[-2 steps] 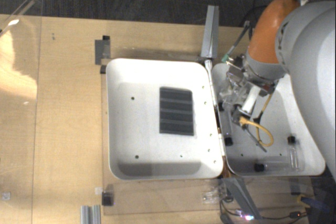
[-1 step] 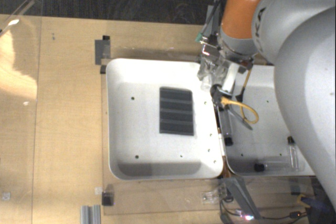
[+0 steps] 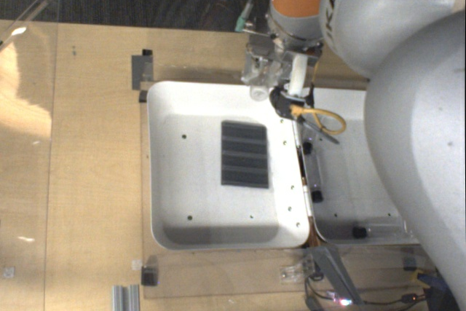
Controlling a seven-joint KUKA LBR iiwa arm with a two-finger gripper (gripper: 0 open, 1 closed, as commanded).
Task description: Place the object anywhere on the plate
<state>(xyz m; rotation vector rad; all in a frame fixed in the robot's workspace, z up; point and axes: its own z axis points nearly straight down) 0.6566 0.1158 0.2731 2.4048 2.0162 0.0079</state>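
Observation:
A dark grey ribbed rectangular plate (image 3: 245, 154) lies flat in the middle of the left white bin (image 3: 175, 186). My gripper (image 3: 262, 78) hangs over the far right corner of that bin, above and to the right of the plate, under the orange wrist band. Its pale translucent tip sits at the bin's back rim. A small dark part (image 3: 280, 100) shows just below the gripper, and I cannot tell whether it is a held object or part of the tool.
The right bin (image 3: 342, 186) lies mostly beneath the grey arm (image 3: 408, 120). A yellow cable loop (image 3: 324, 120) hangs over its left side. Black clamps (image 3: 144, 68) hold the bin corners on the wooden bench.

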